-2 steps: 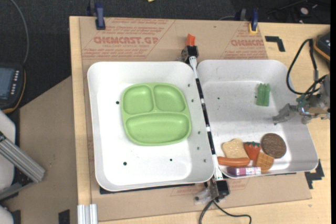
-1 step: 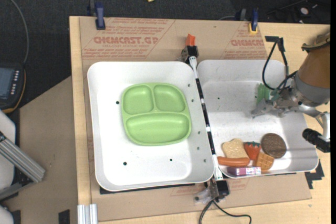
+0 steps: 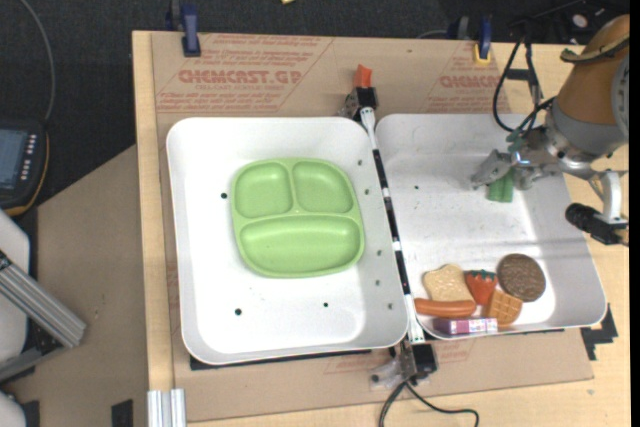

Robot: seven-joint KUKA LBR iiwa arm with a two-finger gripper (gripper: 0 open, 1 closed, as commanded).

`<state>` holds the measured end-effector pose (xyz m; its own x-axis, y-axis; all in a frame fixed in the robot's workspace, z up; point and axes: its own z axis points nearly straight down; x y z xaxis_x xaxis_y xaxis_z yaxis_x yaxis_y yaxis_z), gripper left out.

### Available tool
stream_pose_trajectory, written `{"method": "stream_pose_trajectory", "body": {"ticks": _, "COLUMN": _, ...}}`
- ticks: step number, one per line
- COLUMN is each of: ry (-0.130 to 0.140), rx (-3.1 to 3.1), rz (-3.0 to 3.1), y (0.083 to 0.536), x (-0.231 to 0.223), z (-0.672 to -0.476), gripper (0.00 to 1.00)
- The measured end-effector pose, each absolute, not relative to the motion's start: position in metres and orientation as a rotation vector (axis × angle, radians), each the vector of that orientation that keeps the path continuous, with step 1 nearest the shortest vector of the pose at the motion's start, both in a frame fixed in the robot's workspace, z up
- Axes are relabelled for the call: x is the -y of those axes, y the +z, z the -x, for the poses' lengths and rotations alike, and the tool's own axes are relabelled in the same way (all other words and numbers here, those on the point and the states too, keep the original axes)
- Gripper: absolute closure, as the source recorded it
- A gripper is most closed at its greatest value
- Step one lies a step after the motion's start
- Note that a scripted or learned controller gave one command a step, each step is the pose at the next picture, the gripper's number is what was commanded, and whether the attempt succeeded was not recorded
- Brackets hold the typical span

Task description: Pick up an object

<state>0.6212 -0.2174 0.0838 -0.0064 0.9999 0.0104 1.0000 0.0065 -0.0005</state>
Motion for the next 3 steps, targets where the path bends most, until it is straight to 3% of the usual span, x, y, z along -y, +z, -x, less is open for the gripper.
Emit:
{"method": "stream_pose_trajectory", "body": {"ticks": 1, "ry": -0.007, "rx": 2.229, "rz": 2.217, "y": 0.096, "x": 0.220, "z": -0.620, "gripper": 1.00}}
{"method": "stream_pose_trajectory", "body": {"ticks": 2, "ry": -0.006, "rx": 2.229, "rz": 2.216, "y": 0.170, "x": 0.139, "z": -0.604, "gripper": 1.00}}
{"method": "stream_pose_trajectory", "body": {"ticks": 3, "ry": -0.004, "rx": 2.226, "rz": 2.212, "y": 0.229, "x": 0.063, "z": -0.531, "gripper": 1.00}}
